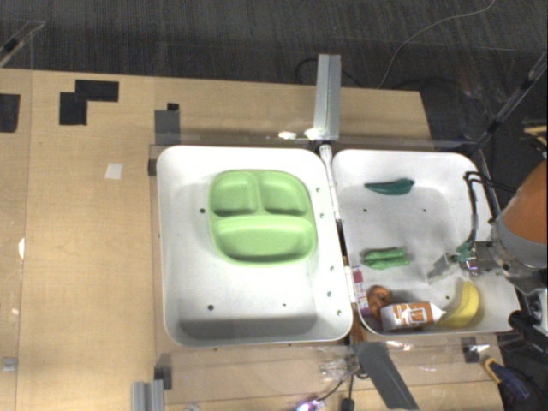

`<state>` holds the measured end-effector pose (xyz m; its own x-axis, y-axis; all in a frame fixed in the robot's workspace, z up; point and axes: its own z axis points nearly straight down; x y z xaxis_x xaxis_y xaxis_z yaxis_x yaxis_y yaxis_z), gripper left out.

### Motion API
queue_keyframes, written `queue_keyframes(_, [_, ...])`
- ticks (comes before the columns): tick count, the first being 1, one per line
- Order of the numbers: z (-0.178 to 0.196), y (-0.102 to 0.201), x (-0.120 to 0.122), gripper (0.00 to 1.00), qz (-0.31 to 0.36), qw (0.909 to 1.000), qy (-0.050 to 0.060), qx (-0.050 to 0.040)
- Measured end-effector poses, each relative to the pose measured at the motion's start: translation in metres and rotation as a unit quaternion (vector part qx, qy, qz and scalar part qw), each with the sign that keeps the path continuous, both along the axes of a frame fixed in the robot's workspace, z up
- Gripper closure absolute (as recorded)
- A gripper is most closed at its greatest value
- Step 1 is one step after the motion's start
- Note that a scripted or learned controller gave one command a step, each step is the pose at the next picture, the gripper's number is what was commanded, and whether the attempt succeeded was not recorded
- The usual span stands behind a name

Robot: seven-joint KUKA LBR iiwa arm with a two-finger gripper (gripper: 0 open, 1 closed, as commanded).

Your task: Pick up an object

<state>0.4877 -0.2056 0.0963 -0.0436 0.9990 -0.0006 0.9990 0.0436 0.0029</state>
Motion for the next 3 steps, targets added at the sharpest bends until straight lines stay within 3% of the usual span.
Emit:
queue_keyframes(1, [0.011, 0.000, 0.002, 1.00, 0.000, 1.0000, -0.003, -0.0005])
queue_keyframes(2, [0.171, 0.020, 0.023, 1.00, -0.130, 0.9915, -0.002, -0.0002])
queue_keyframes(3, [0.233, 0.027, 0.069, 1.00, -0.118, 0.9930, -0.001, -0.0003])
